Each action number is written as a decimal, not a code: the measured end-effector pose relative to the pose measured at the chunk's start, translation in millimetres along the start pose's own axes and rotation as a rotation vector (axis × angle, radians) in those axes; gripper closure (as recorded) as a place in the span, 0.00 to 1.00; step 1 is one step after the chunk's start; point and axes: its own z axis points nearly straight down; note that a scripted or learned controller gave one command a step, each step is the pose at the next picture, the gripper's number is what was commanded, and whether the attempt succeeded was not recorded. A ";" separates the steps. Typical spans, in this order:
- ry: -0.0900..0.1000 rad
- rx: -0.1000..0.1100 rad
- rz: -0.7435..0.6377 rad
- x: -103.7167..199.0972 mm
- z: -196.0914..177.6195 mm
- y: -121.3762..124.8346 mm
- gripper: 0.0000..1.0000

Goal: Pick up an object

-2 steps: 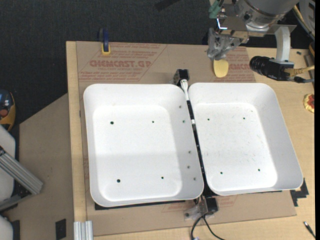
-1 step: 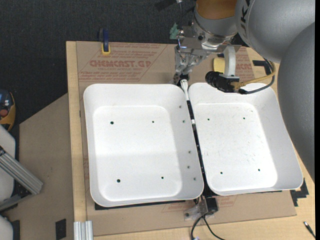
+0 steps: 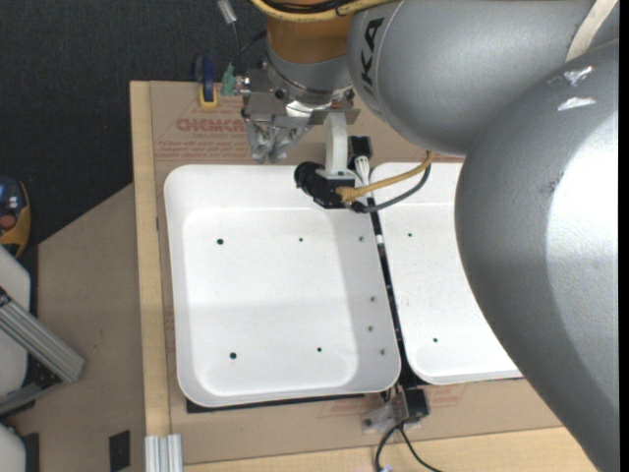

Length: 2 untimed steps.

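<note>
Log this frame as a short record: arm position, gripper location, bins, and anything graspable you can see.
arm: grey arm with orange band reaching in from the right, covering much of the right bin
gripper: gripper above the far edge of the left bin, over the cardboard
left bin: left bin white, shallow, small dark dots on its floor
right bin: right bin partly hidden by the arm
graspable object: none identifiable

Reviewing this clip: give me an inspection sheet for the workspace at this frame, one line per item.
Surface: two white bins, left bin and right bin, side by side on a brown board.
Job's things: nothing seen.
Clutter: nothing seen.
Grippers: gripper sits above the left bin's far edge.
Cables: yellow and black cables hang from the wrist; another cable at the near edge.
Surroundings: dark floor, metal rail at left.
</note>
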 end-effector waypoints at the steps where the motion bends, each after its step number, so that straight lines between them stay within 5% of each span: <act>1: -0.006 -0.013 0.018 -60.3 -50.1 10.6 1.00; 2: -0.006 0.004 0.010 -21.0 21.4 24.8 1.00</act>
